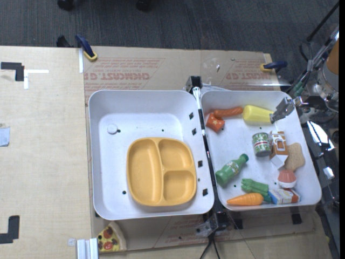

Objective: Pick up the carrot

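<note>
Camera view, looking down at a slant on the surface (43, 144). We take the right bin (237, 188) as our landmark. The carrot (245, 199) lies on its side along this bin's near wall, its tip pointing toward the left bin (102, 144), and nothing grips it. Just beyond the carrot we see a green leafy toy (254, 186), and to its right a small printed carton (284, 196) below a red-and-white piece (287, 178). Toward the bin's centre a green bottle (230, 169) lies tilted, with a small green-labelled can (261, 144) standing farther back and a tan bread-like piece (295, 156) near the right wall. At the far end of the bin rest an orange-red pepper-like toy (226, 113), a red strawberry-like toy (215, 123) and a yellow block (257, 115).

The gripper (280, 111) hangs over the far right corner of the bin, just beside the yellow block and well apart from the carrot; we cannot tell whether the jaws stand wide or narrow, and nothing shows between them.

The left bin, touching the right bin along their shared edge, bears a yellow divided plate (160, 171) with three compartments. On the surface below the left bin's near corner lies a pizza-slice toy (109, 239).
</note>
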`<state>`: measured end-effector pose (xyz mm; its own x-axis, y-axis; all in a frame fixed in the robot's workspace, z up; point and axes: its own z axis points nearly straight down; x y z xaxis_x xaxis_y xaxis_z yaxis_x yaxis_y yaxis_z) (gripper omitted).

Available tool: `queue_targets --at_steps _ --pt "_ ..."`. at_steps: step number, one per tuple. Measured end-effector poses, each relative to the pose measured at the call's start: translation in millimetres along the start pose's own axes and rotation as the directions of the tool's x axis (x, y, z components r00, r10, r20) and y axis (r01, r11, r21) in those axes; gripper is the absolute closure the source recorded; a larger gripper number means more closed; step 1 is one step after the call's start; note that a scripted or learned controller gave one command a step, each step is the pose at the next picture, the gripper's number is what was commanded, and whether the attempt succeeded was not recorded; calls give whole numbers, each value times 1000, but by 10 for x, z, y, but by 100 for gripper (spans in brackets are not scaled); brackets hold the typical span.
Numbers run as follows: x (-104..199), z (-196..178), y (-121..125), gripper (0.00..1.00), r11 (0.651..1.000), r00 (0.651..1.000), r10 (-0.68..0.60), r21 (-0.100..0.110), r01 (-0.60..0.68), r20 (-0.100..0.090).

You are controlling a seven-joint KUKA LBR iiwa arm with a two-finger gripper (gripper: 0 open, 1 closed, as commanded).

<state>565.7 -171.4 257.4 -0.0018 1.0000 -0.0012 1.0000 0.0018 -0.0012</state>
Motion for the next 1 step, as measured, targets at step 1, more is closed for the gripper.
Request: queue_targets --at_steps 1 --pt "698 931 182 0 975 975 222 2 -222 -1"
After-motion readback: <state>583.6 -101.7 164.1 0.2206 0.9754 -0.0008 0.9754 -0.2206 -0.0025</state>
